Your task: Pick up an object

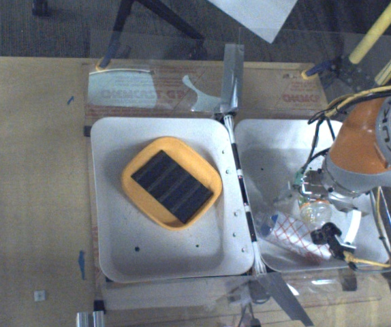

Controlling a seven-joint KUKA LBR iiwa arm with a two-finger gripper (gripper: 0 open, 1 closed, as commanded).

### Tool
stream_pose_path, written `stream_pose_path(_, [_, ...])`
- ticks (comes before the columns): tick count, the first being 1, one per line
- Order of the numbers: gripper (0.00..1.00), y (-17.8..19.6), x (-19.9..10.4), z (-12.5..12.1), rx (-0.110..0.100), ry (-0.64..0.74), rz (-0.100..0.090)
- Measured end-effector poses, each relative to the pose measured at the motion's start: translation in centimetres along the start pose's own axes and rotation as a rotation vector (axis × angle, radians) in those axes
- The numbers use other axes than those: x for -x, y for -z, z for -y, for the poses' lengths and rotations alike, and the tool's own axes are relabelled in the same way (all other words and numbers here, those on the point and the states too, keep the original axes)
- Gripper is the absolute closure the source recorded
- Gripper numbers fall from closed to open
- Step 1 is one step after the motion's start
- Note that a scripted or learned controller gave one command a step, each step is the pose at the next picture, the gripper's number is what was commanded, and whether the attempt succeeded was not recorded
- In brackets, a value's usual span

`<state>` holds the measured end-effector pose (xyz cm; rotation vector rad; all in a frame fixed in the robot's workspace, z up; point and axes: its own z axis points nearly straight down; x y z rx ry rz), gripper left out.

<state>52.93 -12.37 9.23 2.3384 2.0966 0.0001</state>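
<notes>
The grey arm's jaws [316, 213] hang over the right white bin [277, 142], directly above a clear bag with red crosshatch print [296, 236] (lying toward seven o'clock); whether they are clenched I cannot tell.

A tan wooden bench [32, 182] spans the frame. Beyond it lies dark grey carpet [18, 33], where a black office-chair base [120, 5] stands. A white sheet [250, 2] lies beside the chair. Light is even.
</notes>
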Motion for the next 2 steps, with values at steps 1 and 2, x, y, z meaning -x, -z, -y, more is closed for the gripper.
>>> stream_pose_path(1, [1.0,0.9,0.3,0.0,0.0,-0.006,0.001])
stream_pose_path(2, [1.0,7.8,0.5,-4.5,0.001,0.258,0.001])
